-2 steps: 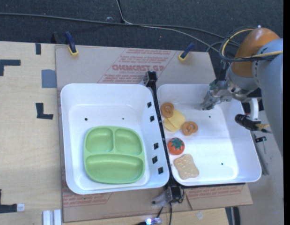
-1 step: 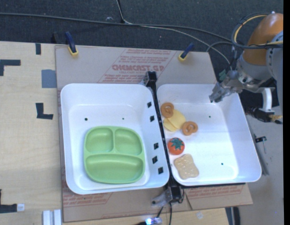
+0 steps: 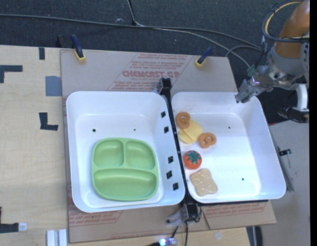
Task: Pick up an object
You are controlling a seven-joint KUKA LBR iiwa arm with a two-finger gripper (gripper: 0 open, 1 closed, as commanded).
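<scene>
gripper at right bin 1 o'clock corner, finger state cannot be told; tomato at bin's 8 o'clock

The grey arm with its orange band hangs its two-finger gripper above the right white bin's far right corner.

Light wooden counter with black tape marks, brown printed cardboard sheet held by blue-and-yellow clamps, dark carpet floor behind, black cables trailing across it
</scene>
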